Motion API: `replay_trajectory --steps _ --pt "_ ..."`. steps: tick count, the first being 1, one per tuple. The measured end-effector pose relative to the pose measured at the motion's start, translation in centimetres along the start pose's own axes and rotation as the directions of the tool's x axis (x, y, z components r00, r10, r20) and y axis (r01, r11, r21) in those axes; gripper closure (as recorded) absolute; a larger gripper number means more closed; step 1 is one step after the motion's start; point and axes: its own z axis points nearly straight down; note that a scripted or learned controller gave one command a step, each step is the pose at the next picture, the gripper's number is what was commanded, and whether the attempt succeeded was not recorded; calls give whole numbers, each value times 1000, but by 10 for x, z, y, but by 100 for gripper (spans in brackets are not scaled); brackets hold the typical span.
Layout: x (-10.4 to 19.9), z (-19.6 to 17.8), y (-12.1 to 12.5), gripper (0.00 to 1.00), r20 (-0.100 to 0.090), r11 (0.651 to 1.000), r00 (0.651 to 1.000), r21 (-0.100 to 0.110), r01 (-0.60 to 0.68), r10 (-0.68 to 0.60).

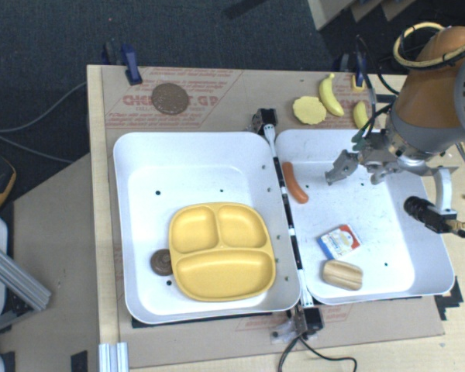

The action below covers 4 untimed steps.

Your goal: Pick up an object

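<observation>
Gripper (355, 175) sits over the far half of the right bin (418, 285). Fingers spread apart, nothing between them; white bin floor shows in the gap. My arm comes in from the view's right, with the orange band above the wrist.

Candidate objects, placed from the gripper:
- Sausage (296, 183), orange-red: nearest item, just beside me toward the left bin (132, 208). It lies along the wall where the two bins meet. Not touching my fingers.
- Small carton (339, 242), blue and white: toward the bench's near edge from me, apart from the fingers, flat on the bin floor.
- Bread roll (342, 274), tan: beyond the carton in the same direction, just beside it, close to the bin's near wall.

Other items:
- Yellow divided plate (221, 250): well apart from me, in the left bin, near half.
- Brown disc (162, 262): touching the plate's edge on the side away from me.
- Banana (331, 95) and yellow slice (310, 110): on the cardboard past the right bin's far wall, outside the bin.
- Second brown disc (170, 98): on the cardboard, far side of the left bin, well apart from me.
</observation>
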Motion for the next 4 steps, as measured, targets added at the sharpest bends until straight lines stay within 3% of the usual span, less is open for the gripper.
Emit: replay_trajectory --steps 1,2,3,4 --pt "-20 108 -41 0 -1 1000 1000 6 -4 4" --pt "5 104 -8 0 1 1000 1000 -4 3 -3" --pt "3 104 -57 0 -2 1000 1000 6 -3 3" --pt "4 94 -54 100 0 1000 1000 -1 -2 2"
